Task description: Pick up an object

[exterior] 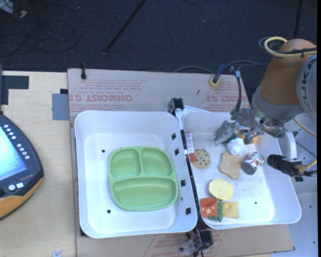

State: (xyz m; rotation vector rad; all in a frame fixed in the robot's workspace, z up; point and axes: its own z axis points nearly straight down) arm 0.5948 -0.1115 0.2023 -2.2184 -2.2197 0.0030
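KUKA arm reaches in from the right w/ its tool (236,134) low over the upper part of the right shallow white bin (281,210); metal parts and cables crowd the tip, so can't tell whether it's spread or pressed together, and nothing is visibly pinched. Candidates all sit in that right bin: a small white rounded piece (235,146) just beside/under the tool tip, a grey-and-white cup-like toy w/ red marks (251,163) close by, a tan toast-shaped slice (230,166) near the centre, a round chocolate-chip cookie (201,158) near the divider, a yellow ridged round piece (221,188) lower down, then a red-and-green strawberry-like item (210,209) touching an orange cheese-like block (230,210) at the bottom. Left white bin (91,218) holds a green 3-compartment plastic plate (143,176). Judgement: the step in hand looks like the approach/descent onto the white piece, task barely begun. To do it well: centre the tip over 1 item only, keep clear of the neighbouring cup toy & toast so they aren't shoved, come straight down, close around the widest stable part, lift vertically & check it's actually pinched. The rounded piece may squirt out; the flat toast or cookie may be hard to get under.
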